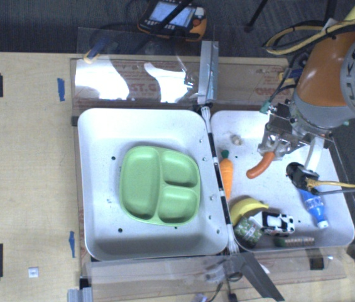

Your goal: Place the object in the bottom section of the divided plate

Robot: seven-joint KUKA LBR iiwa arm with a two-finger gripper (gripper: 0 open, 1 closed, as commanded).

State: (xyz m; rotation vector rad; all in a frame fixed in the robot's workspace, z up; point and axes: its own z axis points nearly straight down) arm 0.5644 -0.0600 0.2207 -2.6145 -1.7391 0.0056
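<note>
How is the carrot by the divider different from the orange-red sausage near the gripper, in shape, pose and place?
The carrot is straight and tapers, with a green top; the sausage is curved, with no green. The carrot lies on the right bin floor along the divider, pointing up and down in the view; the sausage sits slanted right below the gripper, seemingly lifted. The carrot is lighter orange, the sausage redder. Both are elongated and are in the right bin.

Beside my gripper [276, 148], toward the dividing wall, a carrot [227, 173] lies lengthwise; a small pale lump [235, 139] sits beyond it, farther up. Nearer the bin's front edge than my gripper: a banana [247, 206], something leafy green [247, 229], a black-and-white toy [276, 221], and a blue bottle [314, 207].
</note>
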